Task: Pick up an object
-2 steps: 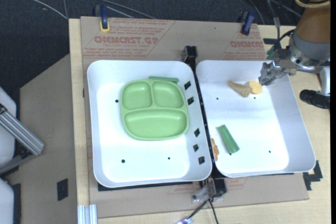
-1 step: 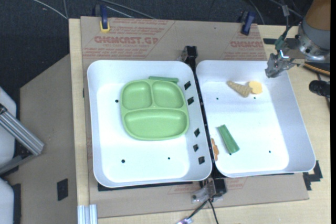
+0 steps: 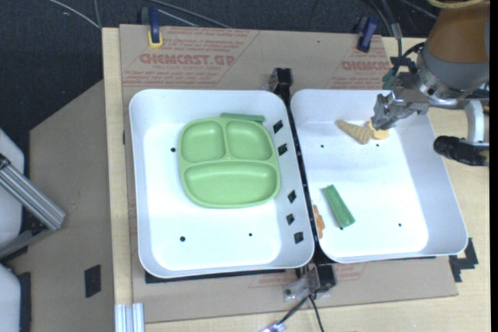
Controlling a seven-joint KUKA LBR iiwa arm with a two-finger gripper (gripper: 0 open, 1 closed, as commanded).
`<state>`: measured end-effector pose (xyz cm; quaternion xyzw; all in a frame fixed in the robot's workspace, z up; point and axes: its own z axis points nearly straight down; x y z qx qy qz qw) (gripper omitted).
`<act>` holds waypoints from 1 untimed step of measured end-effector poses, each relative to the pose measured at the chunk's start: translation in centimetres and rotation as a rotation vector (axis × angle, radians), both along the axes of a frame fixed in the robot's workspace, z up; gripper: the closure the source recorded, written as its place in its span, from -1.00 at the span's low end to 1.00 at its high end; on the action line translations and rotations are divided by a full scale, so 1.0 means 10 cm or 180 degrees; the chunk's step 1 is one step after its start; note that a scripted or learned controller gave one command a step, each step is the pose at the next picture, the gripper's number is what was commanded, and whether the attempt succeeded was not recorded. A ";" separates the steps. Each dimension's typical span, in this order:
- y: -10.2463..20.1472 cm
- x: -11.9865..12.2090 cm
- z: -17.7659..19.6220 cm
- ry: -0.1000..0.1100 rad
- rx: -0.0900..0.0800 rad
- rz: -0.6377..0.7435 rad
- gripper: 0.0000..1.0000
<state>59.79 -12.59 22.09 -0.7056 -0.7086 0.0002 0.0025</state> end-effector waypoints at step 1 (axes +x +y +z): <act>0.51 -0.15 0.12 -0.0004 0.0000 0.0003 1.00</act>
